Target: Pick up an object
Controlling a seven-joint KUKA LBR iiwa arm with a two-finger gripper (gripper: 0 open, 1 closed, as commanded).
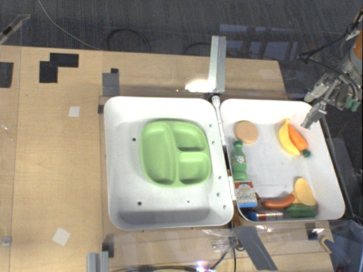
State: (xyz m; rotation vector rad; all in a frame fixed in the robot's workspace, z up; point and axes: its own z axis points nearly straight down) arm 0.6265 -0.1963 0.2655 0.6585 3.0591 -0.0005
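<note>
From the overhead camera view, my claw [315, 115] hangs at the upper right corner of the right bin [334, 177], over its rim, with the arm reaching in from the right. Nothing is between my fingers that I can see; how wide they stand apart I cannot tell, since they read as one thin grey shape at this angle.

The things I could take all lie in that right bin. Nearest to me are a banana [287, 139] with a carrot [298, 137] resting against it. Further left sits a round tan biscuit [246, 131], and below it a green bottle [239, 161] lying along the bin's left wall. Along the near edge is a crowded row: a small box [245, 194], a sausage [277, 201], a yellow piece [304, 191] and a green piece [300, 211].

The left bin [122, 169] carries a green divided plate [174, 153].

As I judge it, the task is barely begun: nothing lifted, descent and grasp remain.
</note>
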